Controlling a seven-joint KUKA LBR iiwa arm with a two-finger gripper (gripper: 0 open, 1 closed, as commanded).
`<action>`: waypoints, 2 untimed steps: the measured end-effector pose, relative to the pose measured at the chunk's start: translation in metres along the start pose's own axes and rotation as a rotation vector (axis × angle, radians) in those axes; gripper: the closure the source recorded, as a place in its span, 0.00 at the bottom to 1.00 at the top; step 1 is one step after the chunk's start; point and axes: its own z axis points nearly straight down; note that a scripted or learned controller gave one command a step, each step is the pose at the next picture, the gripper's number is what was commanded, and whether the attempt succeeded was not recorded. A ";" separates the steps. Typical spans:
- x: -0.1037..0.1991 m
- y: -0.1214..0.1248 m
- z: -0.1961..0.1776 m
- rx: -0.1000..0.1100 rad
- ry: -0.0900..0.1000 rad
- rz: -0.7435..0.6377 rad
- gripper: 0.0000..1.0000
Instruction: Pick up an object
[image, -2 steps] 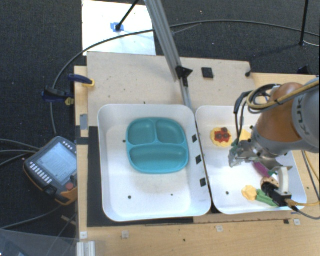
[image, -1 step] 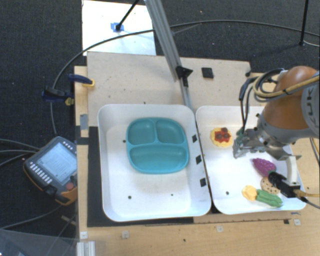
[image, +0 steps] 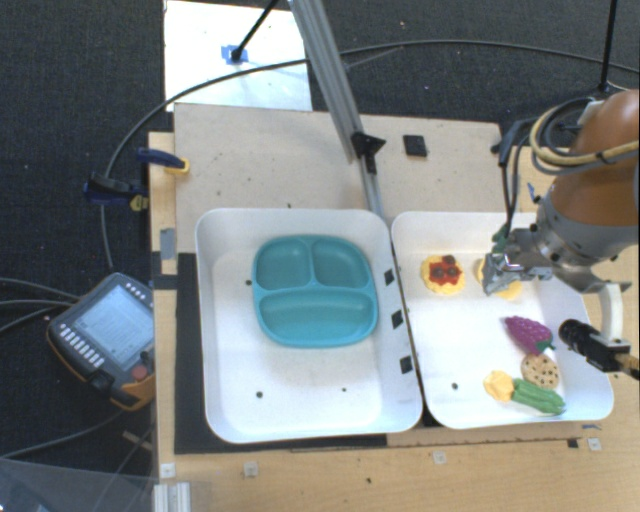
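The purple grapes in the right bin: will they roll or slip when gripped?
The purple grapes look like moulded toy plastic, so probably stiff and light. Their bumpy, tapered shape may slip between fingers. Lying on the bin's flat floor, they seem unlikely to roll.

Two white bins sit side by side: the left bin (image: 225, 400) and the right bin (image: 450, 400). The left one has one teal divided plate (image: 315, 292). The right one has one small pizza (image: 444, 274), one purple grape bunch (image: 527, 332), one cookie (image: 541, 372), one green vegetable (image: 539, 398) and two yellow pieces (image: 499, 385) (image: 510, 291).
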 end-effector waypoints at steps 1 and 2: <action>0.000 0.002 -0.048 0.002 0.000 0.000 1.00; 0.049 0.012 -0.026 0.007 0.001 -0.003 1.00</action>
